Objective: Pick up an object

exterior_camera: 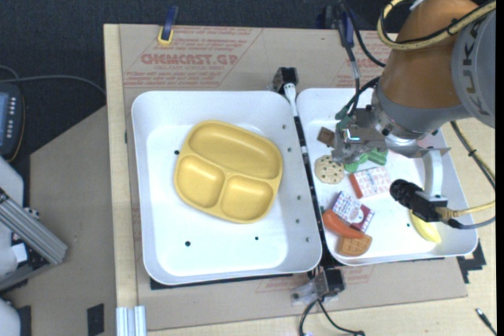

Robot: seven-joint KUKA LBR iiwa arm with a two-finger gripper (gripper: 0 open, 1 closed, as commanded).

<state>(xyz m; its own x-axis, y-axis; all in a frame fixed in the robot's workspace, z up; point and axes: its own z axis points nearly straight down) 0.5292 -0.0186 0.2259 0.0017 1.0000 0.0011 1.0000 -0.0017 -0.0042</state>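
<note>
Camera view: gripper (352, 144) low in right bin (465, 244), cookie (326, 167) at seven o'clock, finger state impossible to tell.

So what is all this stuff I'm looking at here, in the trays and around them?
left bin: one, white, left half of the bench
divided plate: one, yellow, three sections, in the left bin
right bin: one, white, beside the left bin
cookie: one, tan with dark spots, right bin near the divider
carrot: one, orange, right bin, front
waffle: one, brown, right bin, front edge
banana: one, yellow, right bin, front right
small packets: about two, red and white, middle of the right bin
clamp: one, yellow and blue, bench's back edge
arm: one, grey and orange, over the right bin
gripper: one, low over the right bin
</note>
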